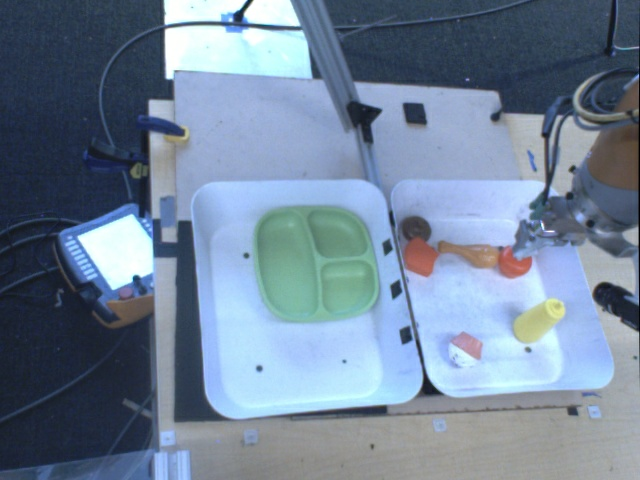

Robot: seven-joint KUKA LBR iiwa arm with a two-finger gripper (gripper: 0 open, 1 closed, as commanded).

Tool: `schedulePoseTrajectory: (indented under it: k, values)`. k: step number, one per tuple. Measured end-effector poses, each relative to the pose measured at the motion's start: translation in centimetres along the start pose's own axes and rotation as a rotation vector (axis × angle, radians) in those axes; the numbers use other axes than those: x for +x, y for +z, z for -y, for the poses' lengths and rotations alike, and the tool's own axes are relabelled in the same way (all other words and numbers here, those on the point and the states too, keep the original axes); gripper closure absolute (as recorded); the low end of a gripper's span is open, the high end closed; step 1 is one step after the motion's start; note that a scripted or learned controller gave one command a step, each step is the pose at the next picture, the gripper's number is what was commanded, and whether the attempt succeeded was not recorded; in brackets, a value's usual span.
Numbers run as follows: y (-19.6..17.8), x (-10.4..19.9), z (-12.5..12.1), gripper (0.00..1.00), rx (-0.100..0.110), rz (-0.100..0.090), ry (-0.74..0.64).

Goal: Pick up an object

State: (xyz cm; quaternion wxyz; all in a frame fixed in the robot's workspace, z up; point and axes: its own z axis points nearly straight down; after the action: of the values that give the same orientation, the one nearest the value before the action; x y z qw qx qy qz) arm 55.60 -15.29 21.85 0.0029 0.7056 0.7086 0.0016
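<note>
My gripper (529,240) hangs over the right bin (585,368), near its right wall, and its tip sits just above and right of a small red piece (515,265). That red piece touches the end of a tan, club-shaped toy (469,255) lying across the bin. An orange block (421,258) lies at the toy's left end, with a brown round object (415,230) just above it. A yellow bottle-shaped toy (538,321) lies tilted lower right. A small red-and-white object (465,348) rests near the bin's front.
The left bin (230,368) holds a green divided plate (315,262). A grey pole (330,53) slants down to the gap between the bins. A handheld pendant (108,263) lies on the floor at left. Cables hang by the arm at right.
</note>
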Motion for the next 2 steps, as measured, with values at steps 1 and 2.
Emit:
schedulePoseTrajectory:
  k: [1, 2]
  values:
    - [-4.4, 0.3, -0.1, 1.00, 0.001, -0.001, -0.001]
    - [-7.7, 0.3, -0.2, 1.00, 0.002, -0.001, -0.002]
